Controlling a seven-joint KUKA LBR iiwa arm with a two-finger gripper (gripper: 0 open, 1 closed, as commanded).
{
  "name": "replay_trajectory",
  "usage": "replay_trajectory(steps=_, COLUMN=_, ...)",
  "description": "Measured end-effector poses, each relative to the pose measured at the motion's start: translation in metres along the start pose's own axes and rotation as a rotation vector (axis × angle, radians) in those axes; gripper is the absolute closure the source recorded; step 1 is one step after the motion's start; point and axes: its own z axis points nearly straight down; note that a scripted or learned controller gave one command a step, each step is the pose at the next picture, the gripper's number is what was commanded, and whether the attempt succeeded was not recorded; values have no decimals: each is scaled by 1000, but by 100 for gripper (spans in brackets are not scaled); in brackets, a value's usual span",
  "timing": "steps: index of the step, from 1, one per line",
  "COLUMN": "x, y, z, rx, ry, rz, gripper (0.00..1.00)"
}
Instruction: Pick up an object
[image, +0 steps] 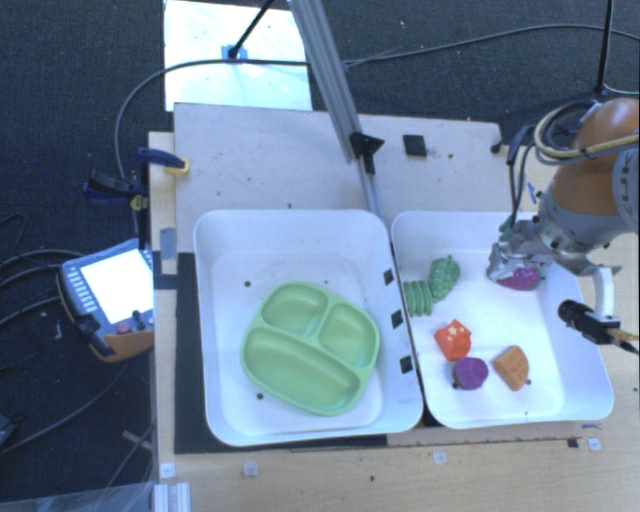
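With the tool (512, 262) low over the magenta object (520, 279) near the right bin's (590, 395) far edge, finger state unclear, seat squarely before lifting.

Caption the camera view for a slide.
Gripper over a magenta toy in the right bin; green tray in the left.

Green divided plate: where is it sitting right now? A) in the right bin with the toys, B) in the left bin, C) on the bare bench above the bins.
B: the green divided plate lies flat inside the left bin, apart from the toys in the right bin.
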Motion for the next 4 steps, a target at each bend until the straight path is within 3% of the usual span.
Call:
replay_trajectory(steps=1, x=0, y=2, z=-52, rx=-2, ry=-1, rz=0, gripper=100)
replay_trajectory(steps=3, x=98, y=-2, z=-43, rx=6, ry=3, rz=-5, gripper=100)
replay_trajectory(steps=4, x=150, y=-13, z=-59, rx=5, ry=3, rz=-5, gripper=100)
